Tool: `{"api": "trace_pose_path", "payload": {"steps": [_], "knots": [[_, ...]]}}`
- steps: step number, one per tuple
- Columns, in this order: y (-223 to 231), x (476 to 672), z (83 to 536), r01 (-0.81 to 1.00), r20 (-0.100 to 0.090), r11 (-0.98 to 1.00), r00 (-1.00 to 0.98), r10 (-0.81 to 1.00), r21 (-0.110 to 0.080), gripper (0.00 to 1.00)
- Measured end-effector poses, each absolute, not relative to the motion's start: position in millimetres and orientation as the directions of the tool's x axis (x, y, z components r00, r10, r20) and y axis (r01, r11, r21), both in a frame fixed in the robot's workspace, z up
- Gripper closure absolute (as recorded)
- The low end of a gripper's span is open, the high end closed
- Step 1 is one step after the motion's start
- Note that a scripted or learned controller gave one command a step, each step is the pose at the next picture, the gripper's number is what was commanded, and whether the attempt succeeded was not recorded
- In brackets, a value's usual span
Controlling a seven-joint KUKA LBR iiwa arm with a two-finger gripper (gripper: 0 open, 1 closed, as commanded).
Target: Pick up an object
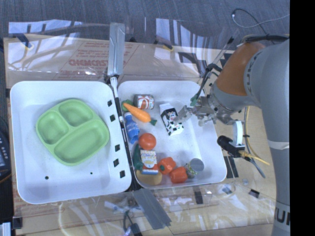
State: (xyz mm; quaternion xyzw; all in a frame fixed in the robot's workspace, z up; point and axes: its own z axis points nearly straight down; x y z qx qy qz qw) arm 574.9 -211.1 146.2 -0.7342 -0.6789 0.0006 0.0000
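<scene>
The gripper (189, 112) sits right of centre, fingers spread and holding nothing, just beside the cow-print carton (171, 121) in the right bin (209, 146), so it'll probably just shove it sideways.

A divided plate (73, 131) lies in the left bin (29, 181); a carton (172, 120), carrot (137, 113) and can (144, 102) lie in the right bin (209, 151).

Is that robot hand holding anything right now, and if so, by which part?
Cannot be told. The gripper sits right beside the black-and-white carton in the right bin, but a grasp isn't visible.
</scene>
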Motion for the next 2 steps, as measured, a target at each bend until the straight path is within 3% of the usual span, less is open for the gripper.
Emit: {"api": "trace_pose_path", "payload": {"steps": [1,2], "knots": [[-173.3,602.4,91.3,0.997,0.000,-0.083,0.083,0.997,-0.003,0.00],[-172.5,602.9,101.6,0.997,0.001,-0.078,0.078,0.997,-0.004,1.00]]}}
